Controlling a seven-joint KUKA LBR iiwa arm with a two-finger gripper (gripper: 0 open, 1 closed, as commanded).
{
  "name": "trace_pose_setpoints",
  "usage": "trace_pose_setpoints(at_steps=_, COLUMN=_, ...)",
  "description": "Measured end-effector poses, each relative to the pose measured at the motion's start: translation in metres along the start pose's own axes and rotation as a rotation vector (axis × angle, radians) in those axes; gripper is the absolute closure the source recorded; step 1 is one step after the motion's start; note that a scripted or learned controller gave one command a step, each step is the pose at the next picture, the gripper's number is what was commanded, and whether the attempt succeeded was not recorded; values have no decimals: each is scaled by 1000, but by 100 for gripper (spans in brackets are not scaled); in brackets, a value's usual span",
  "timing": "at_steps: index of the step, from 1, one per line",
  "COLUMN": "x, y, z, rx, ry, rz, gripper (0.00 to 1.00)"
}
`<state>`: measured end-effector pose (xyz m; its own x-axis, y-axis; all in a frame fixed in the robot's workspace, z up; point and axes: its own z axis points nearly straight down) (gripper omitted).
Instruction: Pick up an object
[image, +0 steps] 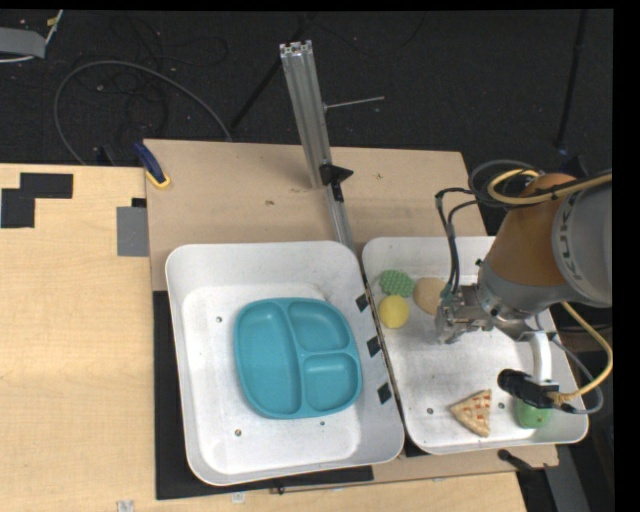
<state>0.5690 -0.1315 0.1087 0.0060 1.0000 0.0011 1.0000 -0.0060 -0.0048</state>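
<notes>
Two bins side by side on the bench (250, 190). In the left bin (195, 420), a divided tray (295, 357). In the right bin (430, 425), a ball (393, 312) at far left, a pizza slice (473, 411) near front.

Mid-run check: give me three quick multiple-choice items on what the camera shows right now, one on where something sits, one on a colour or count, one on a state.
1. Where does the blue divided plate lie?
A. In the left bin
B. In the right bin
C. On the bare bench

2. What colour is the round fruit next to the green object?
A. Red
B. Yellow
C. Purple

3. How does the pizza slice stand relative to the gripper?
A. Clamped between its fingers
B. Lying in the bin, apart from it
C. Lifted above the bin

Answers:
1 A, since the plate rests inside the left bin.
2 B, since the ball by the right bin rim is plainly yellow.
3 B, since the slice lies flat near the near edge, well clear of the gripper.
</notes>
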Motion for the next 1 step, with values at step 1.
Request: trace_pose_setpoints(at_steps=1, x=5, y=-7, z=-49, rx=-6, ry=-1, rz=-5, gripper=100)
